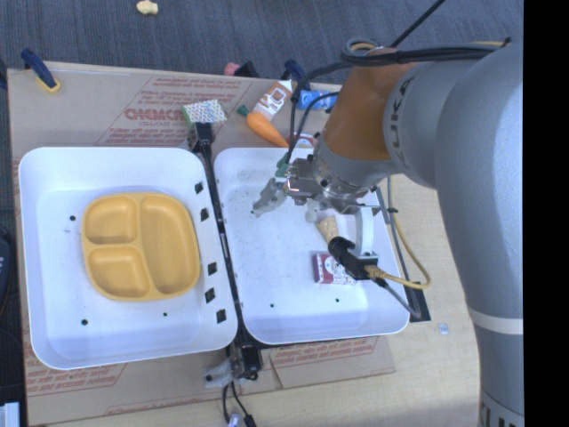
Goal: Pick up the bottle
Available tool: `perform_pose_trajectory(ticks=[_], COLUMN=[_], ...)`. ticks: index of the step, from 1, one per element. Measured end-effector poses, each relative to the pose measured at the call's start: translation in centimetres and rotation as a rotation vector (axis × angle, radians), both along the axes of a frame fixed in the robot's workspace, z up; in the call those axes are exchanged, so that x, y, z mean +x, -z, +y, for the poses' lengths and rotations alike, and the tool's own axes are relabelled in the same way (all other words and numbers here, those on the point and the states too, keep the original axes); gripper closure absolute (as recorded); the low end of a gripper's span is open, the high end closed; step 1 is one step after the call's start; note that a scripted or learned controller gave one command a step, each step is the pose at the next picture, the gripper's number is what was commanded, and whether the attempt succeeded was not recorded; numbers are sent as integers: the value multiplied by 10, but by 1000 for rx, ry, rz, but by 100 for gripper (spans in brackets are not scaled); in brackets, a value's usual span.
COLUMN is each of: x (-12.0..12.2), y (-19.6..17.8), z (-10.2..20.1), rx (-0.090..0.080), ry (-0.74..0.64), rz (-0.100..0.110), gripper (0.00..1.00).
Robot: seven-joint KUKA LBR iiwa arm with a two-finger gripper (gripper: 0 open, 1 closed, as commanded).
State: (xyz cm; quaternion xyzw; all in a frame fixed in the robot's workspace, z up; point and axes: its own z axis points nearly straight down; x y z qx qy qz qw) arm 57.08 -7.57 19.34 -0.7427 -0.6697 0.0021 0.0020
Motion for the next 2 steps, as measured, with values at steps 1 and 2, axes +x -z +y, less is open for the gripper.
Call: perform_pose_trajectory(ticks=[1, 2], x=[-27, -61], y=[52, 102], z=[-22, -21], rx=[0, 0], ry=[175, 381], rz=[0, 1], gripper=[0, 0])
